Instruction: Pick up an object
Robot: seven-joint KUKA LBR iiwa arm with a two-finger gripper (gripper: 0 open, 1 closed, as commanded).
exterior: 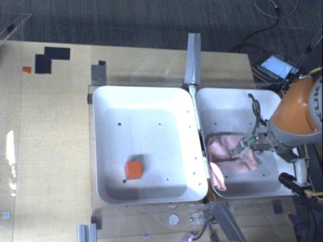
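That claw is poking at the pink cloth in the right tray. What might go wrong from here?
Three things, judging by this view:
1. The pink cloth is soft and crumpled, so the claw may pinch a mere fold and lose it on lifting.
2. One end drapes over the right bin's near-left rim, by the divider; it might snag or drag there.
3. The orange block lies in the left bin, so a failed try leaves a long reach across.

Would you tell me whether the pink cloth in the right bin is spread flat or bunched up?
Bunched up: the pink cloth lies in rumpled folds, one end draped toward the bin's near left corner.
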